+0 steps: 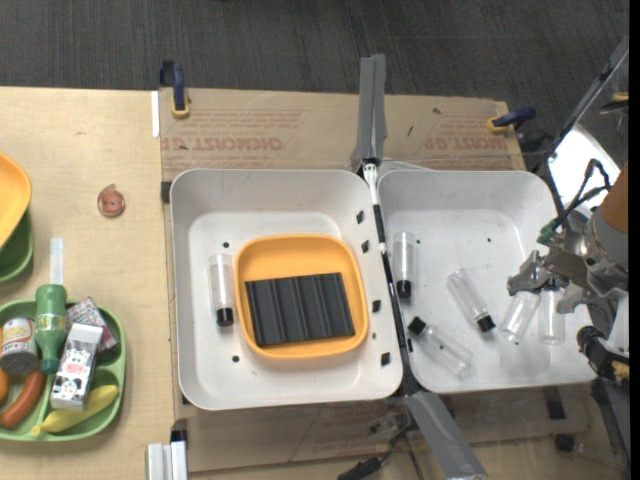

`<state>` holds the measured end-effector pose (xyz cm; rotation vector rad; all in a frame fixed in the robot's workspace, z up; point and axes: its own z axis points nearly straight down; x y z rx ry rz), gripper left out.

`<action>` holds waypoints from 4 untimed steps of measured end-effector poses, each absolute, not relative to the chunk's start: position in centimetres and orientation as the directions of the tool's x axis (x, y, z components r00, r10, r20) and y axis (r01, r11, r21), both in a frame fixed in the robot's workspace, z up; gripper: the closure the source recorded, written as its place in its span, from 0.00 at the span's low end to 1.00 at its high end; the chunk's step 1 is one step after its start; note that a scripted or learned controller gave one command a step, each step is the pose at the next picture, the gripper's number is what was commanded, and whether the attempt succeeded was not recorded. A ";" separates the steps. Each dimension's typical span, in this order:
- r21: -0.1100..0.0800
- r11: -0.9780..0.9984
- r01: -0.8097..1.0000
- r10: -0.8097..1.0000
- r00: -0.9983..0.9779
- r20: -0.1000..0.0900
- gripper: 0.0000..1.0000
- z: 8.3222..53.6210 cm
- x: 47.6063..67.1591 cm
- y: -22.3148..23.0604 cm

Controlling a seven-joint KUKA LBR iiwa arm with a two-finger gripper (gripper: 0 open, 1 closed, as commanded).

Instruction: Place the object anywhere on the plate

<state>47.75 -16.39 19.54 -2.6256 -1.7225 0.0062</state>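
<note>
Where bench (pixel 80 148) bears bins, hand (pixel 548 286) (grip unclear) above vials (pixel 520 316); dark floor (pixel 300 18).

Bench (pixel 80 138) bearing two white bins (pixel 190 268)

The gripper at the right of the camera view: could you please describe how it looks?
The gripper is a compact grey metal assembly with slim pale fingers, blocky brackets and a small green part on top. Black cables loop above it, and an orange band shows at the frame's right edge.

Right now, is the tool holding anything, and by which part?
Cannot be told: the tool sits low over clear plastic vials in the right white bin, its grip hidden.
</note>
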 end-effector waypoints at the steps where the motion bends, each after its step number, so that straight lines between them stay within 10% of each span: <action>1: -0.003 -0.360 0.933 0.933 0.360 -0.002 1.00 22.5 51.4 -20.4; 2: -0.002 -0.241 0.970 0.970 0.241 -0.003 1.00 22.4 61.9 -20.6; 4: 0.001 0.231 0.973 0.973 -0.231 -0.003 1.00 24.0 65.9 -21.7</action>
